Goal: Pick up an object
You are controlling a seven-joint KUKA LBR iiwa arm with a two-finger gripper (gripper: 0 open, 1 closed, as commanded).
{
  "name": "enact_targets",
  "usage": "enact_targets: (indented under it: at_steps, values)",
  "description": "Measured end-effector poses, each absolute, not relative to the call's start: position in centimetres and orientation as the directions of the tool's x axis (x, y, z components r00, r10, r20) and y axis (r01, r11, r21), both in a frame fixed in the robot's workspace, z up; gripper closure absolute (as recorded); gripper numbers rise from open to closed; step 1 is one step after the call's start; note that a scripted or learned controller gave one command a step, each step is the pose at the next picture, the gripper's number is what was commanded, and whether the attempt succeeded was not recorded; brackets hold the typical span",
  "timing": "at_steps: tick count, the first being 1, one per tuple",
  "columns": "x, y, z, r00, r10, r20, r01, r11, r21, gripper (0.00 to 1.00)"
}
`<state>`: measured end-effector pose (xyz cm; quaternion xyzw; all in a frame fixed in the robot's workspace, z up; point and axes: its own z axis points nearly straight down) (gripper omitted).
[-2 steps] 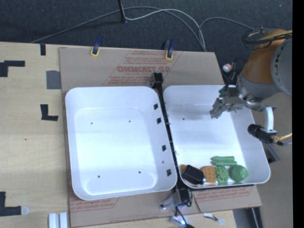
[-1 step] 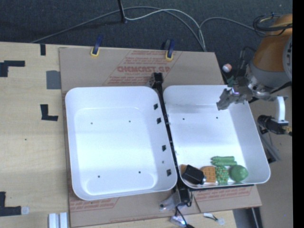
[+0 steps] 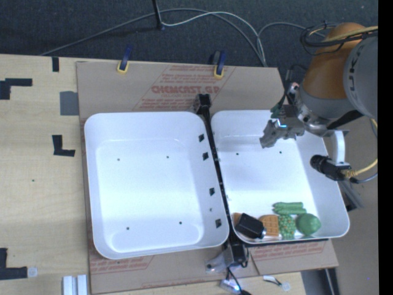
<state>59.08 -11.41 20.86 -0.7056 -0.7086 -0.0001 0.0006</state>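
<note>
Grey-bodied arm point(image 3: 362, 72), broad and rounded in its casing. Topped by a large orange section point(image 3: 328, 57), smooth and domed, just behind the end effector. Looped over that orange part by thin dark cables. Narrowed below the orange into a lighter metallic wrist. Ended in a small grey end effector point(image 3: 271, 137), dull and blocky, with a speck of teal just behind it. Flanked below and behind the end effector by a white bracket and a black cylindrical fitting point(image 3: 325, 165) with a yellowish cable trailing away.
</note>
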Motion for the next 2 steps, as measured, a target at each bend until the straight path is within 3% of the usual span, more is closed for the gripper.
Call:
enact_targets:
  at_steps: [2]
  values:
    - [58.6,-0.7,21.9,-0.005,1.0,0.001,1.0,0.005,0.001,1.0]
